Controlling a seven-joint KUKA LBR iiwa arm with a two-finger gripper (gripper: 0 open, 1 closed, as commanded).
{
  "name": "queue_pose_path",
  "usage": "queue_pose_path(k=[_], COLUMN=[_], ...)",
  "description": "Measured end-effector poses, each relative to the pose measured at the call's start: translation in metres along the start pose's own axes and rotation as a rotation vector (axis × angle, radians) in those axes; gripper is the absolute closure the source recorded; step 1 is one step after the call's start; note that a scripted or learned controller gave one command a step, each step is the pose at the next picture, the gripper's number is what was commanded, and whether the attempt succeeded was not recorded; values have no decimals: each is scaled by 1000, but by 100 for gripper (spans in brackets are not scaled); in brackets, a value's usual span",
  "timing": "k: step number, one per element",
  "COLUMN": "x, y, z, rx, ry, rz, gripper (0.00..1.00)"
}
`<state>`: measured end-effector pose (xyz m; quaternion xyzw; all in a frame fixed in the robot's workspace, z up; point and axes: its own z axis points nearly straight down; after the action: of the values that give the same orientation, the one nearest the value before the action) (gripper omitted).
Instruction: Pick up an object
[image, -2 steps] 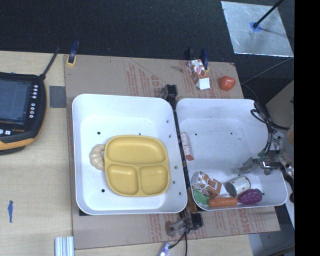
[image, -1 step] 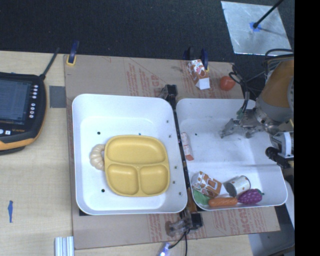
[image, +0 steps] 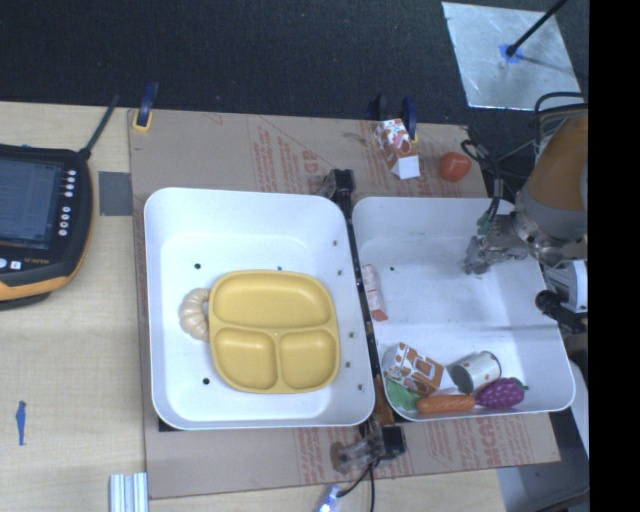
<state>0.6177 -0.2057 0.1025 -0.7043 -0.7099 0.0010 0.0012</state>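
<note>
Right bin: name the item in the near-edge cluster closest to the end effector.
The small can, lying on its side. It sits highest in the cluster, toward the end effector; the grapes and carrot lie lower.

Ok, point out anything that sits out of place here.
Two things lie outside the bins on the cardboard behind the right bin: a small carton and a red ball. A narrow packet rests against the bins' dividing wall.

No legible text or labels
</note>
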Motion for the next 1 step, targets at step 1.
queue_pose_path(k=[1], x=[0], y=[0], z=[-10], rx=[1], ry=[0], rz=[-3], gripper=[100])
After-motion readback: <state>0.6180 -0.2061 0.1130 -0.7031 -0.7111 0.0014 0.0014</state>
